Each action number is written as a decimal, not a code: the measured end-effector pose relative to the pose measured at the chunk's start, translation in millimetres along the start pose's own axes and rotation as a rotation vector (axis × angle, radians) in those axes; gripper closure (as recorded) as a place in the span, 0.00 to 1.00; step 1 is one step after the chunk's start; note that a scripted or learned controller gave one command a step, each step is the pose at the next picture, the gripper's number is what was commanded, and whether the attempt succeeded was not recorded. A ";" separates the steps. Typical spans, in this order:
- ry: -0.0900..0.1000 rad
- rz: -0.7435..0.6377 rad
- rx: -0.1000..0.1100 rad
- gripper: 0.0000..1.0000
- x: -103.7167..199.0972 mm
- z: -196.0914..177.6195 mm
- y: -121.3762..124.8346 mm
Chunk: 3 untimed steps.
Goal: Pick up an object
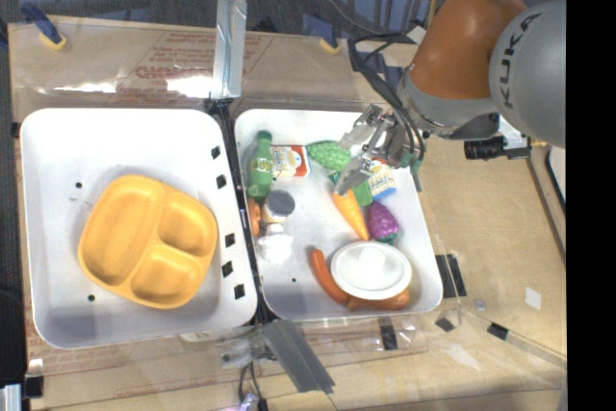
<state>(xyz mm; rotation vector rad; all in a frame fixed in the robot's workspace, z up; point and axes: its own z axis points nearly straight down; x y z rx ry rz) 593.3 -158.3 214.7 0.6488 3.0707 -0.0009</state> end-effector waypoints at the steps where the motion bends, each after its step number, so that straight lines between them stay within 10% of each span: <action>1: 0.002 -0.080 -0.001 0.00 32.7 122.8 -13.5; 2: 0.004 -0.025 -0.001 0.00 115.6 123.2 1.0; 3: 0.002 0.050 0.000 0.00 30.1 122.3 49.5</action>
